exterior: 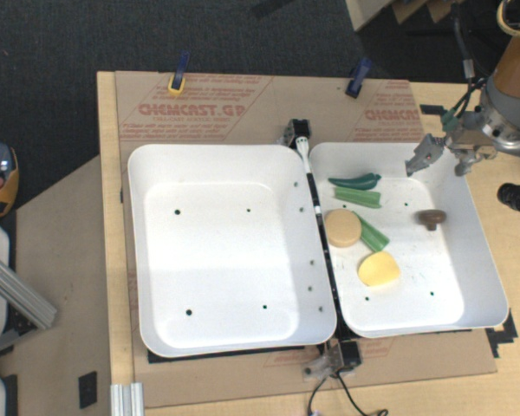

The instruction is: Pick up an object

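The right bin (468,302) holds several small objects. A dark green curved piece (355,181) and a lighter green strip (359,198) lie near its back left. A tan round disc (342,229) sits by the divider, with another green strip (373,236) beside it. A yellow rounded piece (379,269) lies in front of them. A small brown item (431,218) rests further right. My gripper (442,161) hovers over the bin's back right, above and behind the brown item. Its fingers (421,158) are spread open with nothing between them.
The left bin (156,310) stands beside the right one on a cardboard sheet (234,102). Blue clips (358,77) and a yellow-and-blue clip (178,76) hold the sheet's far edge. Black clamps (297,132) join the bins at the back and front.
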Tool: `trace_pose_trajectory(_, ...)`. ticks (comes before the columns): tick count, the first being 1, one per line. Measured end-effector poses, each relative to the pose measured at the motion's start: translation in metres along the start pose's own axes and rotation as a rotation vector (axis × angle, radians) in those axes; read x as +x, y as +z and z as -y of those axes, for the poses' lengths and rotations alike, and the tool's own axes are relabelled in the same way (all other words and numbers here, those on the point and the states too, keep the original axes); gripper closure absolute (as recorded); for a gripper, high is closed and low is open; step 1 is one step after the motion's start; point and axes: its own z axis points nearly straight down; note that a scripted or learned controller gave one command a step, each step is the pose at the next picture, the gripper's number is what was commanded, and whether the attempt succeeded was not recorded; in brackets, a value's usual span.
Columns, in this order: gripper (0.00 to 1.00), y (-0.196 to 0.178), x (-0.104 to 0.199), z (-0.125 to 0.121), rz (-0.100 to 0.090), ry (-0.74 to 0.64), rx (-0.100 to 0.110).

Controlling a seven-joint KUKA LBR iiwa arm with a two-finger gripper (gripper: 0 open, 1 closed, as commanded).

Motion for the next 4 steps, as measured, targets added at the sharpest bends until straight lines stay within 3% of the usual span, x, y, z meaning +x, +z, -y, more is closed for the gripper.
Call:
trace_pose_trajectory(1,0.00,0.078,0.058,0.041,-0.006,-0.004,0.012)
trace_pose_trajectory(2,0.00,0.048,0.119,0.029,-0.002,-0.007,-0.004)
trace_pose_trajectory(3,0.00,0.050,0.085,0.103,-0.001,0.006,0.008)
trace_pose_trajectory(4,0.00,0.125,0.075,0.121,-0.002,0.003,0.011)
